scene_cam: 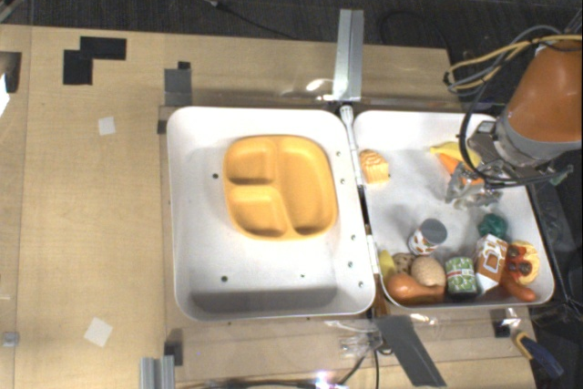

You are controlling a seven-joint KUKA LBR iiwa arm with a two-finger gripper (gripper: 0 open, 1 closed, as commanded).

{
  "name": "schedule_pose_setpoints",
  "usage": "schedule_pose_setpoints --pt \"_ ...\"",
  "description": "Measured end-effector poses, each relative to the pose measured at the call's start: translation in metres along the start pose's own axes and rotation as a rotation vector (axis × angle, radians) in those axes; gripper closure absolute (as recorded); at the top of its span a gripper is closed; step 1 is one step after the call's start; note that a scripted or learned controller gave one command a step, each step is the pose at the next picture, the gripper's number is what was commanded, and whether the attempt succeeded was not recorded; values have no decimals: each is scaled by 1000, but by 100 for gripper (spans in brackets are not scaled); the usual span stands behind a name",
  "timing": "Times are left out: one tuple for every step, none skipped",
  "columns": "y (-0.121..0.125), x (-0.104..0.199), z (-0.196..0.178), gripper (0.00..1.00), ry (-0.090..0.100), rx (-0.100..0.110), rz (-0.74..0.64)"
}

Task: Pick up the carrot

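tool (470, 188) low beside carrot (445, 159)

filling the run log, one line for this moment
arm over right bin | gripper beside carrot | carrot not lifted

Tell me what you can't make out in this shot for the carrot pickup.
- Gripper: small and blurred in the camera view, so finger state is unclear.
- Carrot: partly covered by the arm and gripper.
- Items in the right bin's near corner: crowded together, too small to identify.
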State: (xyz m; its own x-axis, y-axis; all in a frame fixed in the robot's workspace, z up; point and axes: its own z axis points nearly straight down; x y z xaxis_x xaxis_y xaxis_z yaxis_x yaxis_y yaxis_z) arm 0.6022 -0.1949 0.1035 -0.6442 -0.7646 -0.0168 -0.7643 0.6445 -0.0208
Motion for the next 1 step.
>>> schedule_pose_setpoints --pt "0 0 0 0 0 -1 0"
